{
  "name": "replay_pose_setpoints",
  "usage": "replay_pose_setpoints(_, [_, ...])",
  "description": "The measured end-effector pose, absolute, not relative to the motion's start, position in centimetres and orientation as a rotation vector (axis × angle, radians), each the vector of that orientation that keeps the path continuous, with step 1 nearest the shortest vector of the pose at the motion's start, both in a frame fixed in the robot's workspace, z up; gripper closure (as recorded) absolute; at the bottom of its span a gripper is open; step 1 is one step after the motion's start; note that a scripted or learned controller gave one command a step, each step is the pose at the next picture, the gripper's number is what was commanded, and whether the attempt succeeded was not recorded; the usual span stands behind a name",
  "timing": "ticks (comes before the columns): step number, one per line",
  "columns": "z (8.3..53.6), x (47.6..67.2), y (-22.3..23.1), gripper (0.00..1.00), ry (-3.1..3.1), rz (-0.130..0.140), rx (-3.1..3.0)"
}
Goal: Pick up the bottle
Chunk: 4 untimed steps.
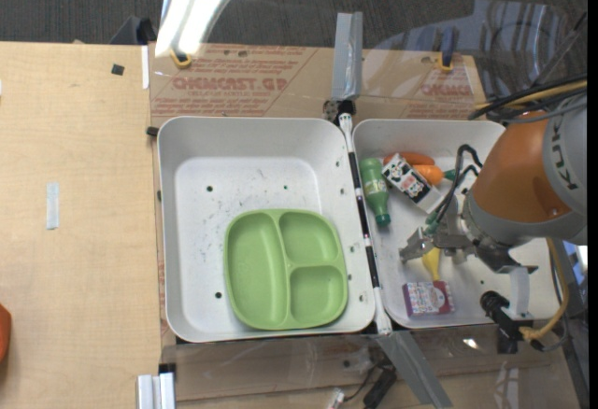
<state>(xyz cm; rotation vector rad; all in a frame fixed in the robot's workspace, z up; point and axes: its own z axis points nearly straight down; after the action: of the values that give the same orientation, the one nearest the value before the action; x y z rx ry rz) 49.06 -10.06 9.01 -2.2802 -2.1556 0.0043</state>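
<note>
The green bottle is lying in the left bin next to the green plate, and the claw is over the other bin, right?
Not quite. The camera view shows the bottle lying in the right bin, against the wall it shares with the left bin. The green plate is in the left bin. The claw is over the right bin, just as you said.

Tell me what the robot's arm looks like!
The arm is a fat, round tube with a big orange band and grey shell bearing dark letters. Black cables loop beside it. Its gripper is small, grey metal.
</note>
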Motion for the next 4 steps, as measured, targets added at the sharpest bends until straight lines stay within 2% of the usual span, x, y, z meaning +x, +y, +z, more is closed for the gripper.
replay_pose_setpoints(1, [9.8,49.0,-10.1,1.00,-2.151,0.006,-2.284])
replay_pose_setpoints(2, [9.8,49.0,-10.2,0.00,-2.151,0.006,-2.284])
replay_pose_setpoints(3, [9.1,59.1,-15.4,0.00,-2.249,0.004,-2.192])
replay_pose_setpoints(4, [14.6,50.3,-9.7,0.00,-2.280,0.003,-2.159])
